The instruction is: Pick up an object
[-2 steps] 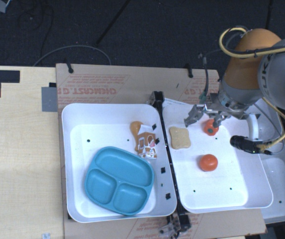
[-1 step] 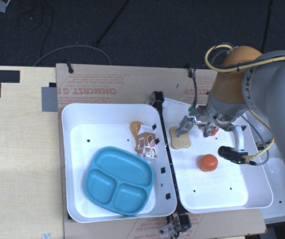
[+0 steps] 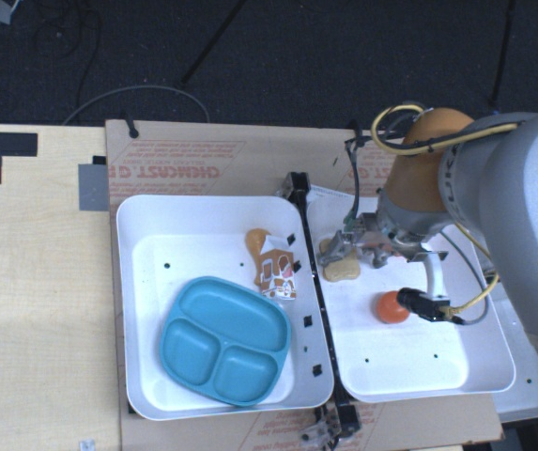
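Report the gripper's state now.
Two-finger gripper: low in the right white bin, just above the small tan lump; open or shut cannot be told.

Bright, even overhead light; slightly soft focus.

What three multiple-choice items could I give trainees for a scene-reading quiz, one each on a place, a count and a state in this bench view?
1. Where does the blue plate lie?
A. in the left bin
B. in the right bin
C. on the cardboard behind the bins

2. How many compartments does the blue plate have?
A. two
B. three
C. five

3. How does the orange ball rest?
A. on the blue plate
B. stacked on the tan piece
C. on the right bin's floor, apart from the tan piece

Key: 1 A, the plate sits at the left bin's front. 2 B, one long section and two smaller ones. 3 C, white floor shows between ball and tan piece.
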Robot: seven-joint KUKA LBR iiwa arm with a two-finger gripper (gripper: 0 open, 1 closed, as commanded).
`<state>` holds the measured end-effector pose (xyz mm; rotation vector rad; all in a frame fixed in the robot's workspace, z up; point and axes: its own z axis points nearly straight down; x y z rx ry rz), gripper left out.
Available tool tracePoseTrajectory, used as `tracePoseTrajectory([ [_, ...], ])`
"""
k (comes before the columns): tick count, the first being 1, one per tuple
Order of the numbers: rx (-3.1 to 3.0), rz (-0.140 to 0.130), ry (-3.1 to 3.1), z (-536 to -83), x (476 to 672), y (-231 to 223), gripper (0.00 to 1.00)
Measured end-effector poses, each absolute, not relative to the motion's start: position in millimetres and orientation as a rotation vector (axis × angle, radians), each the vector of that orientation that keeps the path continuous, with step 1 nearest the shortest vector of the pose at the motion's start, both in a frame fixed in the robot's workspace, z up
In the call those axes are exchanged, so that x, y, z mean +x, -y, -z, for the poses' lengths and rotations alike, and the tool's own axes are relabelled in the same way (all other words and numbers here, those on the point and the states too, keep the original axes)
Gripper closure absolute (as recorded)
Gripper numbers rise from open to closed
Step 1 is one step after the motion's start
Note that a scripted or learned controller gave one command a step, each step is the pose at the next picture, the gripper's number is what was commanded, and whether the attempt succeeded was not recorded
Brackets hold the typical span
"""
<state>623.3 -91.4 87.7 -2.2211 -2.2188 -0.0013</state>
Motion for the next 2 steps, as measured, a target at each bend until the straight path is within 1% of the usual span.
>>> tracePoseTrajectory([
  [1, -2.225, 0.008, 2.22, -102.7, 625.5, 92.2, 1.0],
  [2, -2.22, 0.002, 2.224, -155.6, 627.0, 82.5, 1.0],
])
